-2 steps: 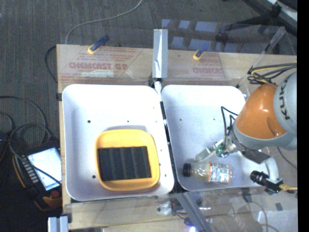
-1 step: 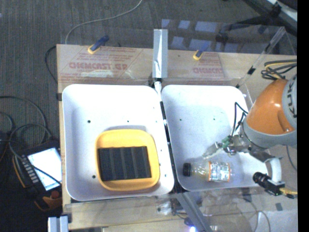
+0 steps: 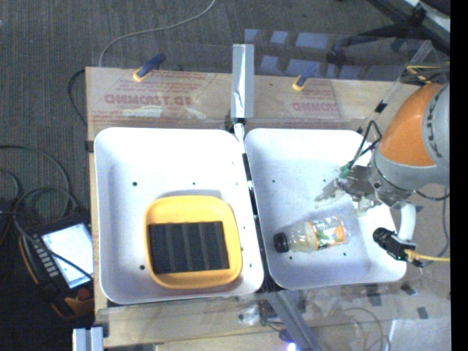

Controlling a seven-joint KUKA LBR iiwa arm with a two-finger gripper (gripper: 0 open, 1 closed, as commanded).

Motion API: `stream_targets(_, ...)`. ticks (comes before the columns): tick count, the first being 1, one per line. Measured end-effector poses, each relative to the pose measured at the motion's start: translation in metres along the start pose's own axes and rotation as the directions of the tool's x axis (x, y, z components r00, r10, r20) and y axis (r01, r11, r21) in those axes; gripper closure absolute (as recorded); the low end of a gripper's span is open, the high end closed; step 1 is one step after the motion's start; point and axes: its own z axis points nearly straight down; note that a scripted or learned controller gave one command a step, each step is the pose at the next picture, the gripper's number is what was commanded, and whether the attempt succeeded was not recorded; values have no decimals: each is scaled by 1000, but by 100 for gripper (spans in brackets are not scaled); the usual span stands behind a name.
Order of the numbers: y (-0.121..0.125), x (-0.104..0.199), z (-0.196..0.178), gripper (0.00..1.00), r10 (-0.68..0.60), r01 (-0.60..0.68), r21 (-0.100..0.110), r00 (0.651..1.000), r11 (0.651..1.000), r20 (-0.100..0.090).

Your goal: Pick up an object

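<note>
A clear plastic bottle [image 3: 313, 236] with a black cap and an orange label lies on its side in the right bin [image 3: 292, 159], near the front wall, cap pointing left. My gripper [image 3: 342, 187] hangs over the right part of that bin, just behind and to the right of the bottle, and apart from it. The grey arm with its orange band [image 3: 409, 134] comes in from the right. A yellow object with a black ribbed middle [image 3: 191, 242] rests in the left bin [image 3: 124, 159], toward the front.
The two white bins meet at a raised divider [image 3: 248, 196]. A cable and black connector [image 3: 387, 241] hang by the right bin's front right corner. A cardboard sheet [image 3: 168, 101] with two clamps lies behind the bins. A tablet [image 3: 62, 251] sits on the floor at left.
</note>
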Motion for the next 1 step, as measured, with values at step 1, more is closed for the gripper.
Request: stream_targets(1, -15, -13, 54, 0, -167, 167, -13, 986, 986, 0)
